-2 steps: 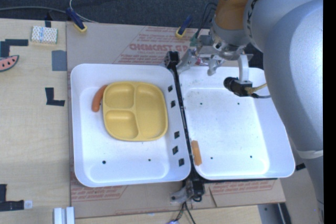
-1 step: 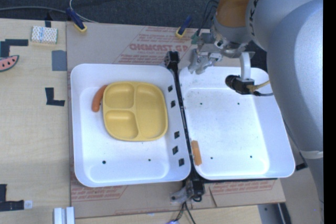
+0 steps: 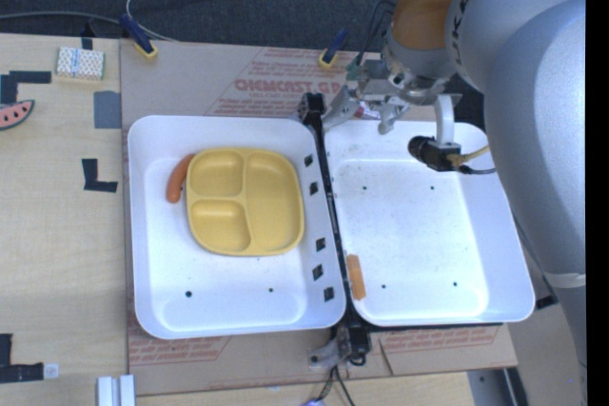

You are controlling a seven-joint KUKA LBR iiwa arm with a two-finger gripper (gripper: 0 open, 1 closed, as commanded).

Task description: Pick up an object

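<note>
Two white bins on the bench: yellow plate (image 3: pixel 245 202) in the left bin (image 3: pixel 152 299), gripper (image 3: pixel 366 109) at the right bin's (image 3: pixel 476 299) far edge, can't tell its grip.

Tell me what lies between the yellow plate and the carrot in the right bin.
In the camera view, between the plate and the carrot lie bare left bin floor and the black clips joining both bins' rims.
</note>
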